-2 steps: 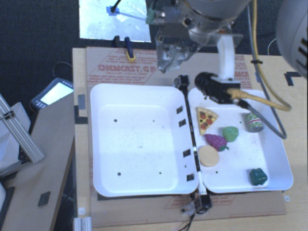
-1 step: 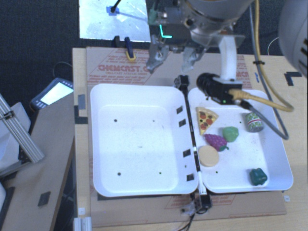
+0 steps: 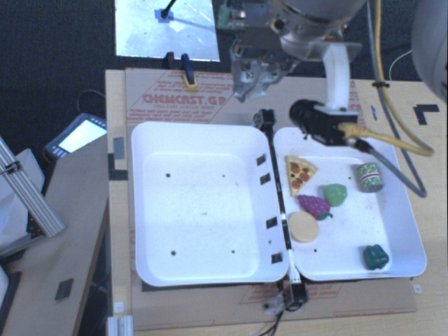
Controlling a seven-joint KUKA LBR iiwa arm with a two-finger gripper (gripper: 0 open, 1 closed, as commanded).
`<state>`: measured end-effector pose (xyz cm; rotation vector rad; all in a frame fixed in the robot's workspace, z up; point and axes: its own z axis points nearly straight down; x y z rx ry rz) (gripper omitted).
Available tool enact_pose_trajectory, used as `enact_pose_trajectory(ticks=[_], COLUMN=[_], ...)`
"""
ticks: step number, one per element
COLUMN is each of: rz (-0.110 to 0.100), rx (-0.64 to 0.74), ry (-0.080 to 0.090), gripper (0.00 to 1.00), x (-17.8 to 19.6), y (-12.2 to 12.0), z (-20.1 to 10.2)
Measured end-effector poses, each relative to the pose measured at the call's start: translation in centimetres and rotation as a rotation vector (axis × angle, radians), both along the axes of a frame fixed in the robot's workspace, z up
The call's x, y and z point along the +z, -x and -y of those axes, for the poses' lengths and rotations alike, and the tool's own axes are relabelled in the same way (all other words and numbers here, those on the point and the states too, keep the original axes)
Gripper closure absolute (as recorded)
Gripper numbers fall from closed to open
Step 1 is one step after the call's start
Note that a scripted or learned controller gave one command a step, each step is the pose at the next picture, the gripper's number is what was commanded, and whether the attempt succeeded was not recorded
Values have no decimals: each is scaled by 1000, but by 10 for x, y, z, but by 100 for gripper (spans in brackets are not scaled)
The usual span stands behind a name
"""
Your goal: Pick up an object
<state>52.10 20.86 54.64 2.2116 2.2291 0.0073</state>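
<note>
Six small things lie in the right bin (image 3: 409,254), none lifted yet, so the whole pick is left to do. Nearest the camera sits a green pepper (image 3: 375,256), then a tan disc (image 3: 304,227) by the divider, purple grapes (image 3: 314,205) touching a green lump (image 3: 335,194), a can (image 3: 369,177) toward the right wall, and a pizza slice (image 3: 300,173) farthest back. The left bin (image 3: 203,201) holds nothing. Beyond both bins the gripper (image 3: 253,82) hangs above the cardboard, well apart from every item and carrying nothing; whether it is open or closed I cannot tell.
</note>
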Motion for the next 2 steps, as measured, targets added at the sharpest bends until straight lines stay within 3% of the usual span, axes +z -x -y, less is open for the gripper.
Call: enact_pose_trajectory(ticks=[1, 2], rz=[-1, 1], rx=[1, 4], ry=[0, -1], gripper=[0, 100], x=[-1, 11], y=[0, 0], z=[0, 0])
